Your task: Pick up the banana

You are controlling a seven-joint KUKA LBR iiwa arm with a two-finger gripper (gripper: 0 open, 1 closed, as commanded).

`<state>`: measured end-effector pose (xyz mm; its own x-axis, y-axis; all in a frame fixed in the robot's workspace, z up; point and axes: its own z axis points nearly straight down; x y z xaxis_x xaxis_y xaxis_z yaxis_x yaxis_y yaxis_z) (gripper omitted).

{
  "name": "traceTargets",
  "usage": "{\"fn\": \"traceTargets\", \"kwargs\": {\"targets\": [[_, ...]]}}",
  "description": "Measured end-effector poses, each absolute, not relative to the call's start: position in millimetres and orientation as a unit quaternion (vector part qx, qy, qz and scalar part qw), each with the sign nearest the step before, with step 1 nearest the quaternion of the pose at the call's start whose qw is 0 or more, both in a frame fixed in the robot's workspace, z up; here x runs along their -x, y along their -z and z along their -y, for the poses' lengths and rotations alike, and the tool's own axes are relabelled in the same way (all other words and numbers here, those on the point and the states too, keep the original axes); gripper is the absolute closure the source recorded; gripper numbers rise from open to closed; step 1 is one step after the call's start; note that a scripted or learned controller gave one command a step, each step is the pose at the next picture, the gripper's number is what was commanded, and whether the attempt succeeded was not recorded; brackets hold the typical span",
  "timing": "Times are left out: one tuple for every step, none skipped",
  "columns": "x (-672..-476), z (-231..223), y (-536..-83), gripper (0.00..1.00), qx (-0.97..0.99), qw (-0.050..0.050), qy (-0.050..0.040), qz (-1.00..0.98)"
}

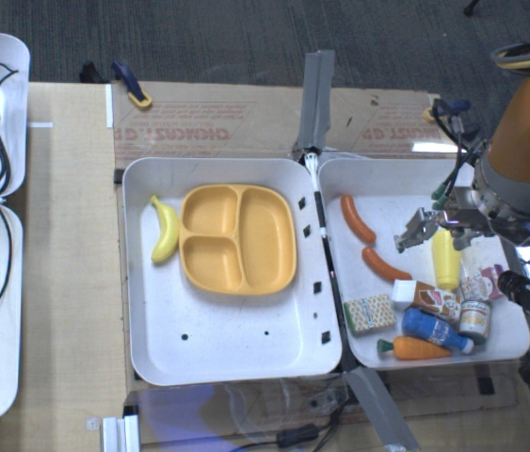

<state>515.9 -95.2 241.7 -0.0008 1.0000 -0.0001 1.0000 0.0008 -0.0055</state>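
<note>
The banana lies at the frame's left, open floor beyond it, the yellow divided plate just beside its right.

Grey arm, broad orange band (upper part), dark cables, metal wrist hardware

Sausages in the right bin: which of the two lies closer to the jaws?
The lower sausage, slanting toward the yellow bottle; it lies just below the gripper. The upper sausage sits farther left, near the bins' divider.

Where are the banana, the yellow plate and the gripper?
banana (164,233): camera view, middle of its curved body.
yellow plate (239,238): camera view, ridge between its compartments.
gripper (417,231): camera view, between its fingertips, above the right bin.
</note>
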Motion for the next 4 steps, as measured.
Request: {"fn": "traceTargets", "kwargs": {"targets": [[-507.7, 169.9, -150.4, 0.00, 0.707, 0.001, -0.0011, 0.707], [-529.3, 206.0, -90.1, 0.00, 0.714, 0.003, 0.0009, 0.700], [-529.3, 207.6, -98.7, 1.00, 0.716, 0.001, 0.0002, 0.699], [-477.9, 198.1, -200.2, 1.00, 0.720, 0.001, -0.0009, 0.694]]}}
